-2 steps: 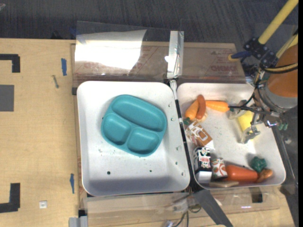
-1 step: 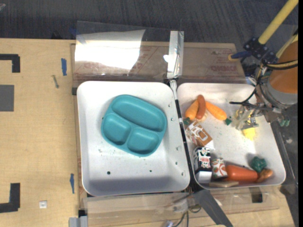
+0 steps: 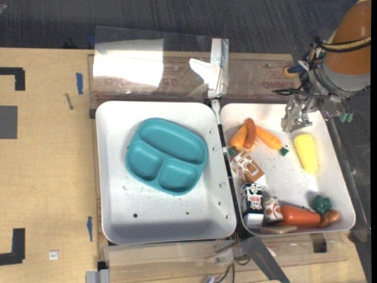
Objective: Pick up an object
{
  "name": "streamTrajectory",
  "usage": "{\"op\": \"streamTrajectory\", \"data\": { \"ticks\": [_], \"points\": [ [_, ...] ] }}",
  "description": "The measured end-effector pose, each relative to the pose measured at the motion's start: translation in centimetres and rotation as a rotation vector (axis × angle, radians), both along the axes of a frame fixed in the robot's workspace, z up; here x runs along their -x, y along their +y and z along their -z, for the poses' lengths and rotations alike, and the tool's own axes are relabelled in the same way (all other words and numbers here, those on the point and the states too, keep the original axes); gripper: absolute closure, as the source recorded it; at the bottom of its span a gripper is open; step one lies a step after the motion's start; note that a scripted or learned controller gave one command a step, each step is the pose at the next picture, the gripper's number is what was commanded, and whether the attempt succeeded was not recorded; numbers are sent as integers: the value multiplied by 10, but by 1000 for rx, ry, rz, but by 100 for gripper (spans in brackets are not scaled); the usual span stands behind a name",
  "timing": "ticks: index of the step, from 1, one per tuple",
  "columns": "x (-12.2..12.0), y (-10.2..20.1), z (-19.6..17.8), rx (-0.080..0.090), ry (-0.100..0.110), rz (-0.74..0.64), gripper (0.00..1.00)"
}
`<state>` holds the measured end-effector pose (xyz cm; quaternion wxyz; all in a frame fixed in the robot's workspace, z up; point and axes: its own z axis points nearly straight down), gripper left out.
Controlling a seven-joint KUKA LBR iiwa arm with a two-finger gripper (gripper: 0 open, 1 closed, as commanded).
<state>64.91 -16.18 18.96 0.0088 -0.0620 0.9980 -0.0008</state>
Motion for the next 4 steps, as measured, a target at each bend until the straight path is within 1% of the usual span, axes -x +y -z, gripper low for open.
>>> {"op": "streamTrajectory", "data": {
  "ticks": [1,2,3,4],
  "points": [
    [3,-2,5,-1,9,4,0],
    [-2,19,100,1,5,-30,0],
    [-5,20,87,1,-7,-31,100],
    [-22,85,-2,0,0,-93,100]
  ]
}}
